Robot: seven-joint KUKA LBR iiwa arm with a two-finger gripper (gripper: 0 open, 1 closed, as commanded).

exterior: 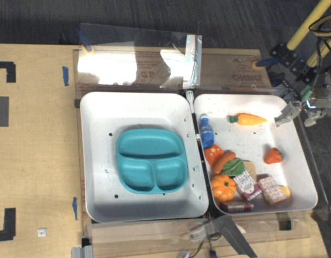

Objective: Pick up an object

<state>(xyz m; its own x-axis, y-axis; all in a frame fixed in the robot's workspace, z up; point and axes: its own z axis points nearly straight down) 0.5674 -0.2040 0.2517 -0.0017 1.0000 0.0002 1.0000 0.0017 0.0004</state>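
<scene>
1. Camera view, nearest edge: a clutter sits in the near-left corner of the right bin (308, 184). It includes a pumpkin (223, 187), two small packets (246, 185) and (273, 191), and a dark bar along the near wall.
2. Just beyond: an orange-and-green piece (225, 163) lies against the pumpkin pile; a strawberry (273, 156) sits alone toward the right wall, apart from the rest.
3. Left bin (95, 144): holds a teal tray (152, 160) with three compartments, near the middle.
4. Farther: a blue bottle (206, 131) lies along the wall between the bins. A carrot (248, 119) lies crosswise near the far wall, free on all sides.
5. Far right: the gripper (288, 114) hangs at the right bin's far-right corner, above the rim. It carries nothing; how wide it is set, cannot tell.
6. Judgement: step in hand is the approach, nothing yet grasped. Carrot is the closest target, just left of the tool.
7. Next move calls for shifting left over the carrot, squaring across its narrow width, then descending. Strawberry is the fallback; the pile looks too crowded.
</scene>
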